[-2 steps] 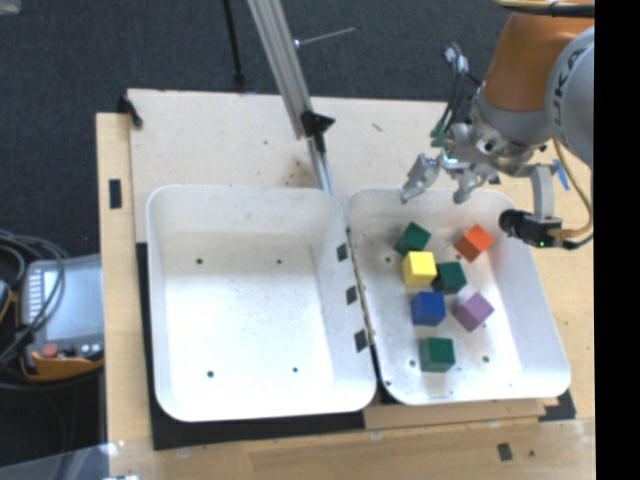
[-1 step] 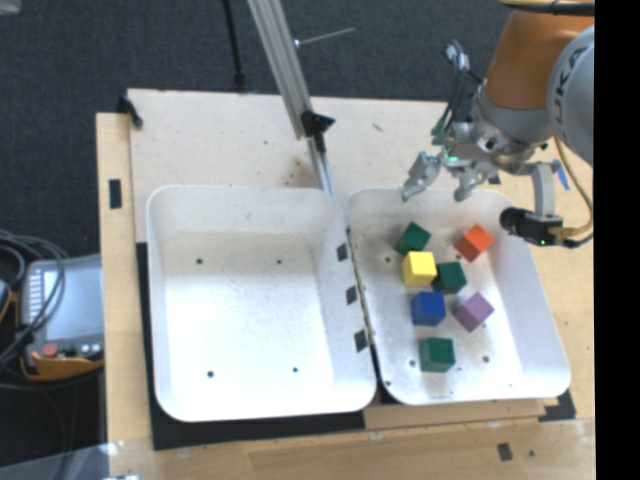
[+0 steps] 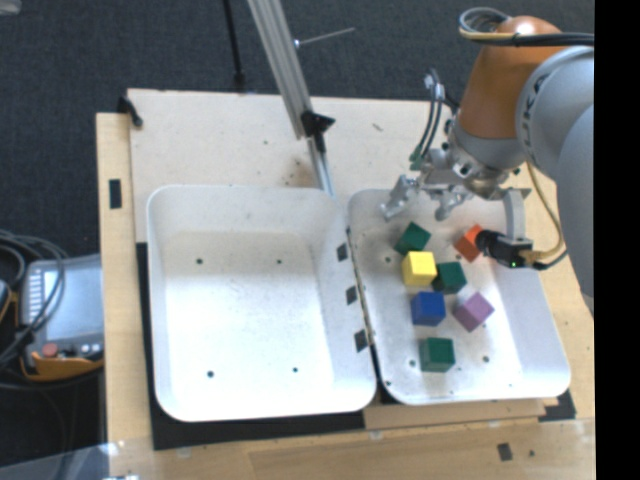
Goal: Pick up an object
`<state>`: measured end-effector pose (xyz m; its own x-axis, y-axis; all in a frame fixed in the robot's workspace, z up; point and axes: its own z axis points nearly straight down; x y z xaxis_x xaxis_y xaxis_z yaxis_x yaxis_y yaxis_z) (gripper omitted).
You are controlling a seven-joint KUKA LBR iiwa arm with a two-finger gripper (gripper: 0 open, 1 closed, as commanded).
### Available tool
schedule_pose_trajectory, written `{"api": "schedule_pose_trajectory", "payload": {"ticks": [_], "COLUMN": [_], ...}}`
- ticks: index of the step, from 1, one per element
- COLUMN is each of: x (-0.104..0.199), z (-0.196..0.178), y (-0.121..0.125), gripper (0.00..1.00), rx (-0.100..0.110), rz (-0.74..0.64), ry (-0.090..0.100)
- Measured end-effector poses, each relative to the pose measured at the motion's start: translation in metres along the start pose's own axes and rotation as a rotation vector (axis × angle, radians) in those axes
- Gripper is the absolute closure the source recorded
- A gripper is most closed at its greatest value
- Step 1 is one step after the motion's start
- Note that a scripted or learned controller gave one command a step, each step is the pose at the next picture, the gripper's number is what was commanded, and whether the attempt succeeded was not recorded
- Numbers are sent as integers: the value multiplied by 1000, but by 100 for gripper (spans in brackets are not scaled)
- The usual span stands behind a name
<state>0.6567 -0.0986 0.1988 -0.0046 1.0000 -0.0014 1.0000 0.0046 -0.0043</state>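
Green block lay just nearer than the pincer

Green block sat at the far end of the right bin, among other blocks. Above it, slightly farther back, the pincer hung spread open, holding nothing.

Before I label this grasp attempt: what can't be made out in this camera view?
- Gripper: open or shut is too small and blurred to tell.
- Orange block: partly hidden behind a black fitting with a green light.
- Dark green block: partly covered by the yellow block.
- Arm: cut off at the right edge.
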Motion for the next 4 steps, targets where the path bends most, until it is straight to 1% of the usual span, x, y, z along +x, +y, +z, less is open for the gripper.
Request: {"api": "schedule_pose_trajectory", "payload": {"ticks": [1, 2, 3, 4], "x": [2, -1, -2, -6], "z": [60, 75, 62, 17], "y": [5, 12, 14, 13], "gripper": [0, 0, 100, 100], "rx": [0, -27, -33, -10], "rz": [-1, 2, 3, 4], "ry": [0, -5, -6, 0]}}
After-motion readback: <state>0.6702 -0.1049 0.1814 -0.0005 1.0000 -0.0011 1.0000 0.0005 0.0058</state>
